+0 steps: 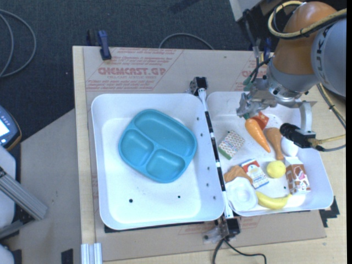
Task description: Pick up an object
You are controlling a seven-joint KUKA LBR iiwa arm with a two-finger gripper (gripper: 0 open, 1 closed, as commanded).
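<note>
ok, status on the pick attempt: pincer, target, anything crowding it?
Pincer low in right white bin, over top end of orange toy carrot; grasp not visible. Second orange carrot lies alongside, crowding. Blue divided plate sits in left bin, clear of it.

The right bin (324, 194) holds a cluster of toy food. An orange carrot (257, 134) lies slanted at the bin's far end, a second, browner carrot (274, 141) just beside it. Nearer the bin's left wall lies a small checkered packet (231, 144). Toward the bin's near end sit a red and white carton (254, 172), a yellow lemon (276, 169), a brown carton (297, 179) and a banana (271, 201).
</note>
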